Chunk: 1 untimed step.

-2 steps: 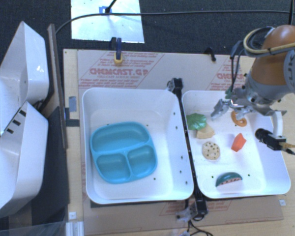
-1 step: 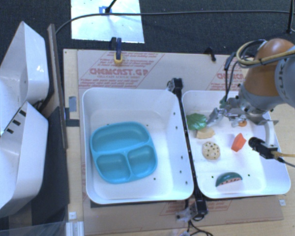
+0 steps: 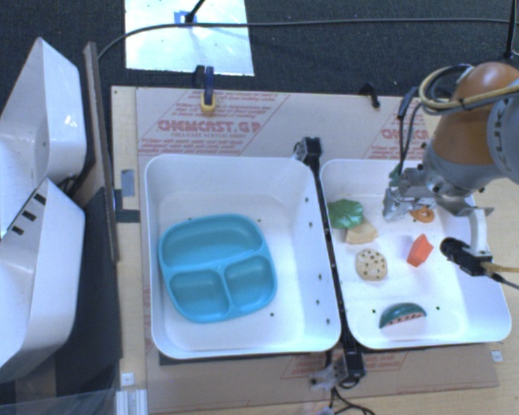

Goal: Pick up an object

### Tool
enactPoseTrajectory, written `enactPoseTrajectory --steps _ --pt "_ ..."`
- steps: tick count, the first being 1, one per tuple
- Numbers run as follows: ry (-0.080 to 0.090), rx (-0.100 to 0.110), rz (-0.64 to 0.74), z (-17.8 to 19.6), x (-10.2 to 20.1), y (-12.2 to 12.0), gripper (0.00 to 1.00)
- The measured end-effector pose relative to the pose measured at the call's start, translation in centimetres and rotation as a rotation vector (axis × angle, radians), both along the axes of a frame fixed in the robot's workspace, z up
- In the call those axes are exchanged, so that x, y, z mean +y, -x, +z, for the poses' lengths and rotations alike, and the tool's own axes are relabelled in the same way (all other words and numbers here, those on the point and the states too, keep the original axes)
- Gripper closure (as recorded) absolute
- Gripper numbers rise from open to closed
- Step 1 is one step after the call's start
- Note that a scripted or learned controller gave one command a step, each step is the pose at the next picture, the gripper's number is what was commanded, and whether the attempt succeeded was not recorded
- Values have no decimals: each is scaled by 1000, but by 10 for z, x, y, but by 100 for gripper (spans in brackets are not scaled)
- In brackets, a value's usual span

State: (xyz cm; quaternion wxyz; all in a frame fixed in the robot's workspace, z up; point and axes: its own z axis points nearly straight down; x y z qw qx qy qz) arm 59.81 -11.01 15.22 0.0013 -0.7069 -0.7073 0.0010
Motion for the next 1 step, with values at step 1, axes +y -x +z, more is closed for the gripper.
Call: enactPoseTrajectory --steps 1 --pt "1 -5 0 41 -1 -1 100"
